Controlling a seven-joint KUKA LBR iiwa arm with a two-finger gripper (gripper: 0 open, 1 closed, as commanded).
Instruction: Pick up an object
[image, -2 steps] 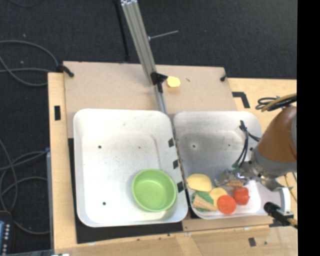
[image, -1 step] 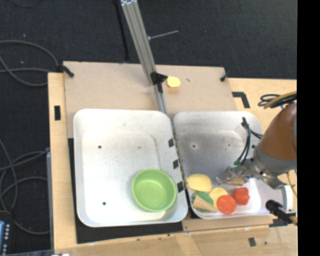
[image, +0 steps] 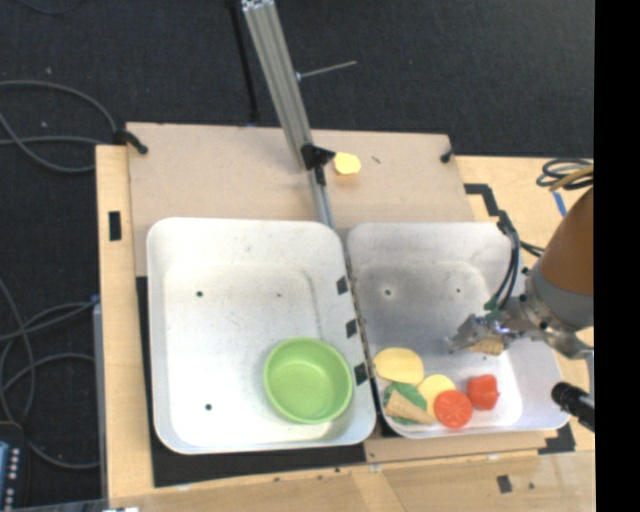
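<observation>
We look down on a tan bench set on dark carpet, bearing two shallow white bins side by side, with a slanted metal rail crossing in from the top and loose cables lying on the floor at the left. At the right, the gripper hangs low over the right bin, and something small and tan sits at its tip, though we cannot tell whether the fingers are spread, closed, or pinching that piece. Just below and left of the tip, along the bin's near edge, lie the objects: a yellow disc, a second yellow piece, a green-and-tan wedge, a red ball and a red block, clustered and mostly touching. Behind the gripper rises the wrist with its orange band. In the left bin a green bowl stands upright near the front right corner. A small yellow piece rests on the bench beyond the bins.
</observation>
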